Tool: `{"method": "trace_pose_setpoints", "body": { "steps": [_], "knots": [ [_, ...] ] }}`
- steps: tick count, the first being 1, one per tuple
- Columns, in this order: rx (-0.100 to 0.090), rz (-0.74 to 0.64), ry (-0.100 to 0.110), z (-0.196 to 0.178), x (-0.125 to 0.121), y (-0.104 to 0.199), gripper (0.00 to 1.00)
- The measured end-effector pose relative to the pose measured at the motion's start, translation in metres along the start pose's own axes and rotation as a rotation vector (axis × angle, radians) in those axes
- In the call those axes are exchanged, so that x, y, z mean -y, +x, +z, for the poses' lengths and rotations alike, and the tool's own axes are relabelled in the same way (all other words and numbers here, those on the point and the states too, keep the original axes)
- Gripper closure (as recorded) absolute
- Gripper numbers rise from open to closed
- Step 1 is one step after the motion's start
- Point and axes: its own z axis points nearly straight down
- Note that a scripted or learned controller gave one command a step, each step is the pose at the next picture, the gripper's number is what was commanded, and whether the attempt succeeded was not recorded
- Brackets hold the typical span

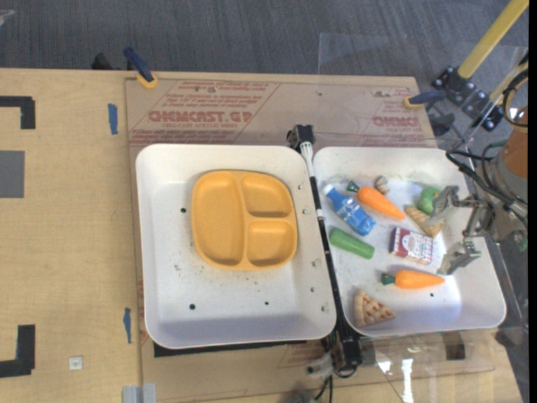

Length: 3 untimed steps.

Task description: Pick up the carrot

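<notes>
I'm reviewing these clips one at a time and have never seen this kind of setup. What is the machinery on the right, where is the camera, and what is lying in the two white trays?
A single fixed camera looks down at a slant on a bench with two shallow white bins. The left bin holds a yellow divided plate. The right bin holds toy food: two carrots, one near the top and one lower down, a blue bottle, a green pod-like piece, a small red and white carton, a pizza slice and a green item near the back.

The machinery on the right is a robot arm reaching in. Its tool is at the right side of the right bin, just above the lower carrot. Nothing shows between its fingers, so it holds nothing yet.
</notes>
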Motion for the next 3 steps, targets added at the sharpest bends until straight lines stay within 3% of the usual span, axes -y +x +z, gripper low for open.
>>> {"method": "trace_pose_setpoints", "body": {
  "steps": [1, 2, 3],
  "knots": [
    [0.009, -0.068, 0.002, 0.11, -0.04, -0.005, 0.0],
    [0.004, 0.088, -0.001, 0.101, -0.051, -0.075, 0.0],
    [0.004, 0.12, -0.001, 0.12, -0.033, -0.107, 0.0]
  ]
}}
